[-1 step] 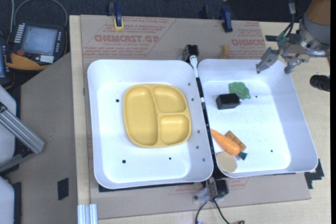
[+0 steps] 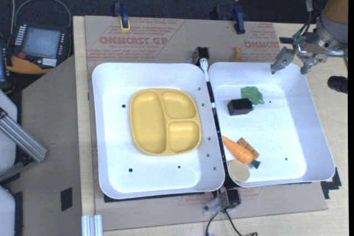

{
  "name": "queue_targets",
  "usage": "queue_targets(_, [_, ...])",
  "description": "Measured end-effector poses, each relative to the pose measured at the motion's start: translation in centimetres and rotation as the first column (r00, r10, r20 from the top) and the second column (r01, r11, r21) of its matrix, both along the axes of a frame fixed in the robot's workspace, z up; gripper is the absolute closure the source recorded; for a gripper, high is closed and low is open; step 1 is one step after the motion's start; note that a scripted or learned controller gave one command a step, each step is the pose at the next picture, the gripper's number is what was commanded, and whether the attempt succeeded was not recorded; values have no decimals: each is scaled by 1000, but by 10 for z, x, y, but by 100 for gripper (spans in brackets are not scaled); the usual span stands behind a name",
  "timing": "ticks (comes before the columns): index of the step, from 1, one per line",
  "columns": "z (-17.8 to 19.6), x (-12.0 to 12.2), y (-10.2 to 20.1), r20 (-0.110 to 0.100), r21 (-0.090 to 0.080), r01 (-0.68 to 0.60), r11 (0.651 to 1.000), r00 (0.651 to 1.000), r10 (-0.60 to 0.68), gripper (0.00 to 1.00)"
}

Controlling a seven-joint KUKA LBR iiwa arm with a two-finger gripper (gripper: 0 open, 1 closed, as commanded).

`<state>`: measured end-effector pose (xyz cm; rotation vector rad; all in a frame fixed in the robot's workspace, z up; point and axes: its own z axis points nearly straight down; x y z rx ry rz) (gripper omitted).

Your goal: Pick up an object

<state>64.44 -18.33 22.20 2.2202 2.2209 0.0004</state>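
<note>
Two white bins side by side on the bench. Left bin (image 2: 110, 168) holds a yellow divided plate (image 2: 165, 120), roughly centred. Right bin (image 2: 310, 141) has a black block (image 2: 240, 106) touching a green piece (image 2: 253, 94) mid-bin, and near the front-left corner an orange carrot (image 2: 238, 149), a small brown piece (image 2: 248, 148) and a tan disc (image 2: 239, 171). Gripper (image 2: 293, 62) hovers over the right bin's back-right rim, fingers spread apart, nothing between them.
</note>
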Motion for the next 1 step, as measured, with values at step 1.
queue_targets(1, [-62,-2,6,-7,2,-1,1000,1000,1,0])
